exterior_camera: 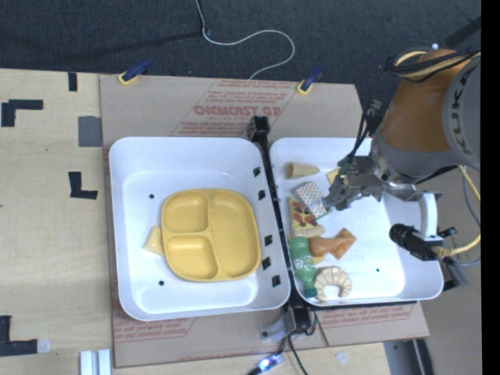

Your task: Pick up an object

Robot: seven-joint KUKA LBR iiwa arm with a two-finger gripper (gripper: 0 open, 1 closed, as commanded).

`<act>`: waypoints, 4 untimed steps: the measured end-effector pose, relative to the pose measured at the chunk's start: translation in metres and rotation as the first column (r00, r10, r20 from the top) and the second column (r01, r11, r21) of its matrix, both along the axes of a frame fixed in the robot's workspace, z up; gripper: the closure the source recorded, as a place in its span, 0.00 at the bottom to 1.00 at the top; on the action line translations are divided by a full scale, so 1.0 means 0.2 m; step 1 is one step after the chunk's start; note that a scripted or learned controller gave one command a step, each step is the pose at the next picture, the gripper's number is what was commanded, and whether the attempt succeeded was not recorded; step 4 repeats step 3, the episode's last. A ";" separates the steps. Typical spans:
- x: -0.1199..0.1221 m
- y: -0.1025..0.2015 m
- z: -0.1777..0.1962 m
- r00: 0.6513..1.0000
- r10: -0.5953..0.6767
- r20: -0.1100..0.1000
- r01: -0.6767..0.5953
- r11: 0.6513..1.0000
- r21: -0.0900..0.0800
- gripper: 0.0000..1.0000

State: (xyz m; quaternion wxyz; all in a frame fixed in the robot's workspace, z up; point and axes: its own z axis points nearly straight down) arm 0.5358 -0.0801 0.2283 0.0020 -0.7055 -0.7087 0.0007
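At the frame's bottom centre we see a pale croissant-shaped toy (334, 281) beside a green plastic piece (301, 258), then an orange-brown toy chunk (334, 244) and a grey mesh piece (310, 195), all crowding the right white bin's (406, 276) left wall. Above them, our grey-and-orange arm (422, 123) slants in from the right, its gripper (337, 194) low by the mesh; we cannot tell its grip. The left white bin (133, 178) holds a yellow divided plastic tray (211, 234).
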 end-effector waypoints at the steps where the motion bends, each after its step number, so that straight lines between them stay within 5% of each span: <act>1: -0.11 0.21 0.03 1.000 0.001 0.000 -0.001 1.000 0.000 1.00; 2: -0.24 0.33 0.00 1.000 -0.003 -0.001 0.003 1.000 -0.002 1.00; 4: -0.14 0.31 -0.01 1.000 -0.002 0.002 0.002 1.000 -0.002 1.00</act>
